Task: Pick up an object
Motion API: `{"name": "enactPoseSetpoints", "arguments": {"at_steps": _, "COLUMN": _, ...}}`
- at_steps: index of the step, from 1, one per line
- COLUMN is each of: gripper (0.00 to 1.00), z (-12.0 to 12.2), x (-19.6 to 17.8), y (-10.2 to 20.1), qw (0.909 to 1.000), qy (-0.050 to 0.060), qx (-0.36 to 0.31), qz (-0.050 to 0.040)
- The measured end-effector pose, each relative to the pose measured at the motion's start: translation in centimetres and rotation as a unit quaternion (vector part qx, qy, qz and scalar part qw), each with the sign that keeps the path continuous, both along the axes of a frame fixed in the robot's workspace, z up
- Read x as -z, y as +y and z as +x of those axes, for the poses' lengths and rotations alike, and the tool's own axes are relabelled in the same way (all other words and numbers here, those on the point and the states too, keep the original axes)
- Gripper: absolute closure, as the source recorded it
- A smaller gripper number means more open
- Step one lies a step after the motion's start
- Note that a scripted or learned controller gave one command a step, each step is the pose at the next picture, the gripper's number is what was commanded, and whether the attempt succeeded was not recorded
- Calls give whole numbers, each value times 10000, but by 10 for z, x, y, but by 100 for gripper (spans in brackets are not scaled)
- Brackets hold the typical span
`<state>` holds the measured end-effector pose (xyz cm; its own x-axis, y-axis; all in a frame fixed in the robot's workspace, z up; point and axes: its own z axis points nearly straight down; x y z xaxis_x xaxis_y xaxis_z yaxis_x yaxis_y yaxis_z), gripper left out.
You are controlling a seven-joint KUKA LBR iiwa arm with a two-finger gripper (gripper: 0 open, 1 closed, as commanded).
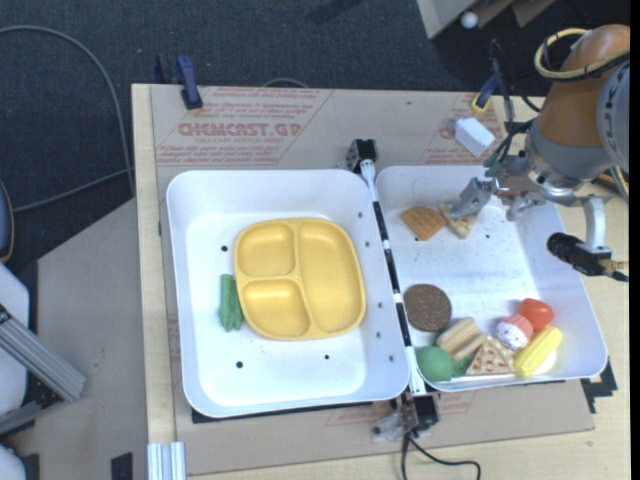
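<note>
A: Where is the waffle piece [423,222] lying?
B: It is lying in the right bin [560,298], just beside the fingers [466,204], on their left, with a pale cracker-like bit [459,226] sitting directly under them.
A: Are the fingers clamping anything?
B: I cannot tell; they are blurring together.
A: And farther out?
B: A brown cookie [428,307] is resting well below them, and toy foods are crowding the near corner. The yellow divided plate [298,276] is sitting in the left bin [200,208], a green piece [231,302] beside it.
</note>
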<state>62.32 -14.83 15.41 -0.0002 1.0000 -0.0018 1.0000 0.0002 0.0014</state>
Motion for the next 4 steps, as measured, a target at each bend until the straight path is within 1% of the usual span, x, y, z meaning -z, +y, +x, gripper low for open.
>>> {"name": "enactPoseSetpoints", "arguments": {"at_steps": 1, "gripper": 0, "z": 2, "x": 62, "y": 52, "qw": 10000, "qy": 19, "qx": -4, "qz": 17}}
{"name": "enactPoseSetpoints", "arguments": {"at_steps": 2, "gripper": 0, "z": 44, "x": 68, "y": 55, "qw": 10000, "qy": -3, "qx": -6, "qz": 3}}
{"name": "enactPoseSetpoints", "arguments": {"at_steps": 4, "gripper": 0, "z": 44, "x": 69, "y": 56, "qw": 10000, "qy": 7, "qx": -7, "qz": 3}}
